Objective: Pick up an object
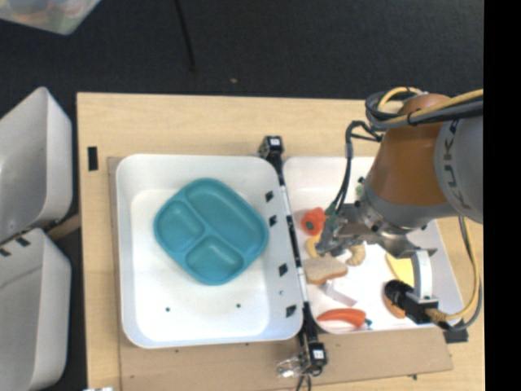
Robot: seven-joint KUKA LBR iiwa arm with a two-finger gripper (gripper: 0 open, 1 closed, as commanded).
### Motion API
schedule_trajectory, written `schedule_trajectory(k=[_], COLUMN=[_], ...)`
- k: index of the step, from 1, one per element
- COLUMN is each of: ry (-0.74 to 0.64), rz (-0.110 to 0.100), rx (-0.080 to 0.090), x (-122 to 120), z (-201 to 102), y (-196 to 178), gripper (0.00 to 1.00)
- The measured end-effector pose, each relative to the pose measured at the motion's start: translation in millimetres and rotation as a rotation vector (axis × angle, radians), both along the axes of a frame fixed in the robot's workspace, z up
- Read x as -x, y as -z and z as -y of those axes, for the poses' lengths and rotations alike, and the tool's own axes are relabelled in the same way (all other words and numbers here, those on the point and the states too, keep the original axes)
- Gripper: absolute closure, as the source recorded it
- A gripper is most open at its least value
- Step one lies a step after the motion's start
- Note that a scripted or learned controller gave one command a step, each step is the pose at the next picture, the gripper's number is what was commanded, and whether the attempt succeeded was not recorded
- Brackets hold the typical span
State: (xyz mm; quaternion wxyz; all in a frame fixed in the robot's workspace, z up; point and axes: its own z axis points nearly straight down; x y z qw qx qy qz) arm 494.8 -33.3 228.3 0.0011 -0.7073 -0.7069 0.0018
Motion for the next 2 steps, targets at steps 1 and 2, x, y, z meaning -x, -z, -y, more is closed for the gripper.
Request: schedule_trajectory(k=[1,2], ry=[-0.004,0.0], rz=[0.005,0.0], rx=[-0.001,0.001], x=[0,-6], z=[-4,4], y=[-22,-3], gripper=[1.0,1.0])
